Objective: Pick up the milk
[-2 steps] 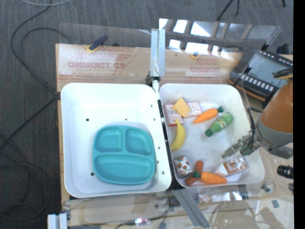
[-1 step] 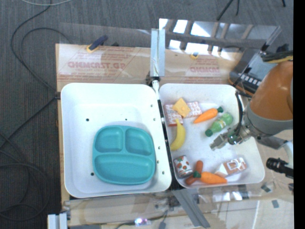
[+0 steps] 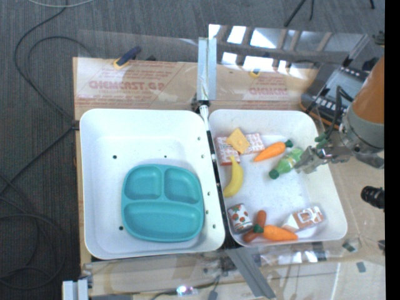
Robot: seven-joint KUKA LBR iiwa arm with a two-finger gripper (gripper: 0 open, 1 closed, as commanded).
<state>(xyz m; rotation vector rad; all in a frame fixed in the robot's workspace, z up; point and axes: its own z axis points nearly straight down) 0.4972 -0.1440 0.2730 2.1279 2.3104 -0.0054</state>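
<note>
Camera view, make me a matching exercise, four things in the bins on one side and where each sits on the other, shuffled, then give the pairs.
Things:
1. teal plate
2. banana
3. green bottle
4. cheese wedge

Places:
A. right bin, far end, on a red and white packet
B. left bin
C. right bin, beside the arm's hand
D. right bin, along the wall it shares with the left bin

Pairs: 1-B, 2-D, 3-C, 4-A

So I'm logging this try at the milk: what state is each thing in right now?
Milk carton: on its side, right bin's near corner, untouched.
Tool: by the green bottle, far from the milk.
Green bottle: lying down.
Banana: flat by the divider.
Teal tray: upright in left bin.
</note>
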